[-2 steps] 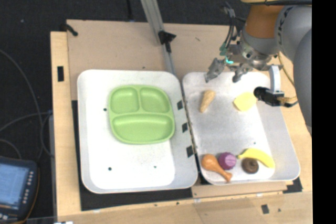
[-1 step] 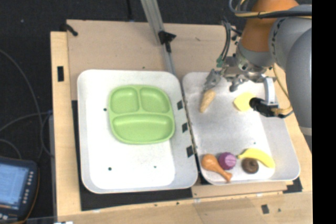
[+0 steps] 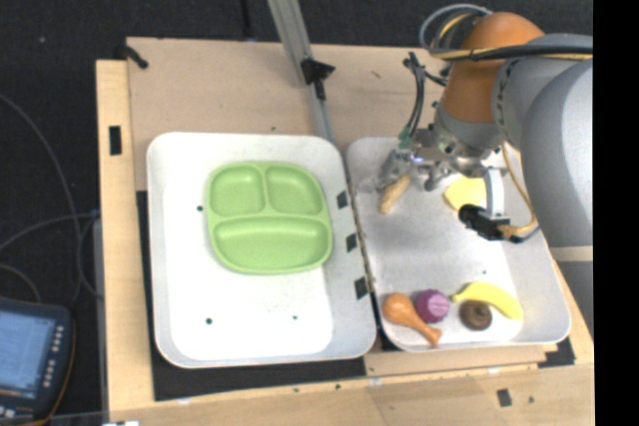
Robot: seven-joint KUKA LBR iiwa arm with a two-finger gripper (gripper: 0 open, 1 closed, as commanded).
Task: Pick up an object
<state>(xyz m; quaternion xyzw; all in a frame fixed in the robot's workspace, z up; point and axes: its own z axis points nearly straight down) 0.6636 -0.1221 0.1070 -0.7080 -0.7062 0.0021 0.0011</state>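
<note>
My gripper (image 3: pixel 407 169) hangs low over the far left part of the right bin (image 3: pixel 439 249). A tan, stick-shaped object (image 3: pixel 391 196) lies slanted right below it and touches its tip. I cannot see whether the gripper holds this object. Just to the right, a yellow object (image 3: pixel 462 193) is partly hidden by the wrist. Along the bin's near edge lie an orange pear-shaped object (image 3: pixel 406 312), a purple object (image 3: pixel 432 304), a brown ring (image 3: pixel 476 315) and a yellow banana (image 3: pixel 491 298).
The left bin (image 3: pixel 180 314) holds a green divided plate (image 3: pixel 269 217). A metal pole (image 3: pixel 290 25) slants up from between the bins at the back. A black fitting with a cable (image 3: pixel 486 220) hangs from the arm over the right bin.
</note>
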